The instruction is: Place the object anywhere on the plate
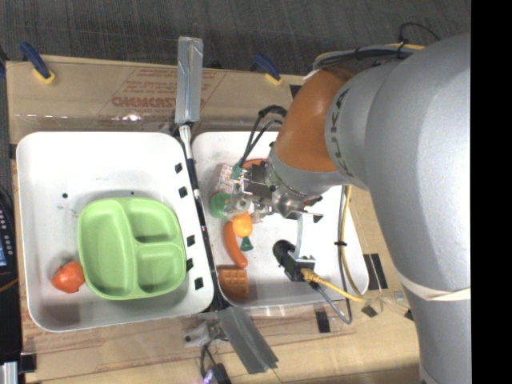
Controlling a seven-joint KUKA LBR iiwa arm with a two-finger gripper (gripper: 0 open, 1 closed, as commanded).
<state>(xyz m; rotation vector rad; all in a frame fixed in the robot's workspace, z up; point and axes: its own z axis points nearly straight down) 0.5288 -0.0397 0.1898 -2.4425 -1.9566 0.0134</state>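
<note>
Green plate (132, 248) in left bin (48, 166), tomato (69, 277) beside it. Gripper (237, 206) over right bin's (352, 282) carrot (234, 245); finger state indiscernible.

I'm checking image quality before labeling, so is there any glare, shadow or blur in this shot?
Camera view: even, soft lighting; the white left bin looks bright but not blown out; the arm shades the right bin beneath it; the small items near the gripper look soft and hard to resolve.

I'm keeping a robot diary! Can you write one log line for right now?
gripper: low over right bin, above toy food | fingers: unclear | green plate: left bin, nothing on it | tomato: beside plate
</note>
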